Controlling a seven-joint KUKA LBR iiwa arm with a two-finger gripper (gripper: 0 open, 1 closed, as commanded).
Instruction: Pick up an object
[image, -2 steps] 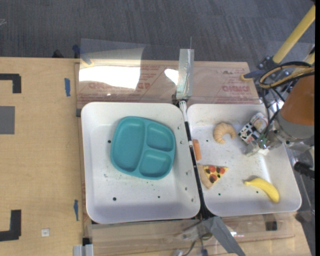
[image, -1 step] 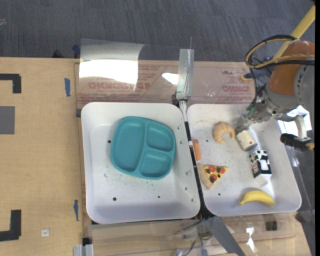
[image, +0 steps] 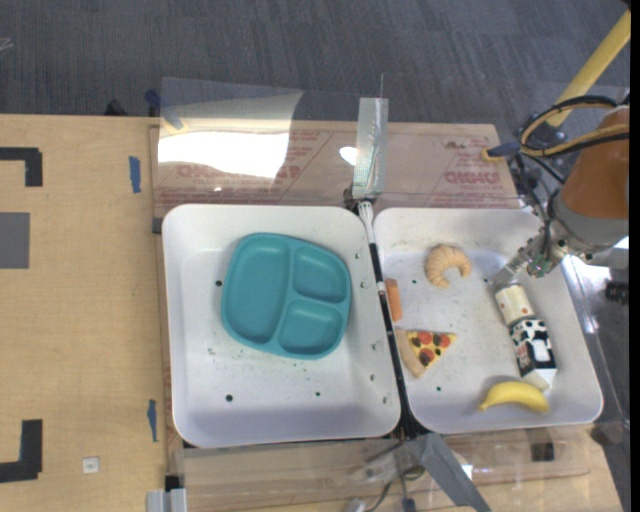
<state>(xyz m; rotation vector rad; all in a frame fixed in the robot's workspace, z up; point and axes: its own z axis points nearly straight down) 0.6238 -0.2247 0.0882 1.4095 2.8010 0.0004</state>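
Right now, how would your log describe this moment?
hand: over right bin, by bottle | croissant, pizza, banana: untouched

Light wooden bench (image: 80, 330) marked with black tape, two shallow white bins side by side on it, left bin (image: 190, 390) touching right bin (image: 580, 395) along the middle, clear plastic sheet (image: 230, 150) lying behind them

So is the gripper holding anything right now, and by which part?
Cannot tell. The gripper sits at the top end of the bottle in the right bin, but a grasp isn't visible.
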